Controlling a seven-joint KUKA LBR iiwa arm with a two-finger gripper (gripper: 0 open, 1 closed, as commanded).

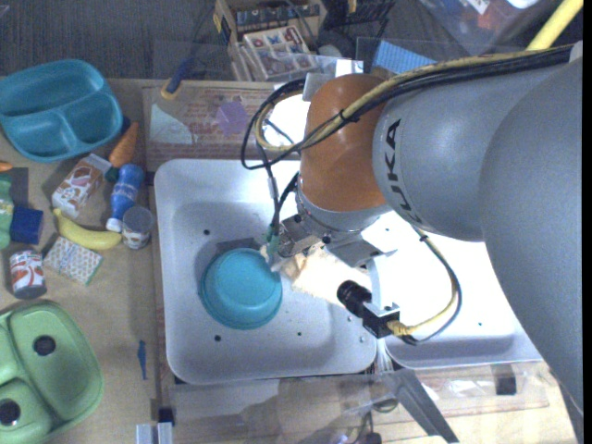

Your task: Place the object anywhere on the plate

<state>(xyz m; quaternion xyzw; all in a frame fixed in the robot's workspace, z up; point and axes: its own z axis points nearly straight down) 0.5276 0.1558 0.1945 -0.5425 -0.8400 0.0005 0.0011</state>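
Observation:
A round blue plate (242, 289) lies in the left white bin (185, 211), towards its front. My gripper (285, 246) hangs just off the plate's right rim, low in the bin, under the orange band of the wrist (342, 146). A pale cream object (313, 277) shows right beside the gripper, on the bin floor or just above it, to the right of the plate. A small green bit (273, 240) shows at the gripper's tip. The wrist hides the gripper's end, so whether it holds anything cannot be made out.
The grey arm covers most of the right bin (462, 331). Left of the bins, on the bench, lie a teal divided tray (60, 109), a banana (88, 232), a blue bottle (123, 195), small cans and a green tray (46, 373). Boxes stand behind the bins.

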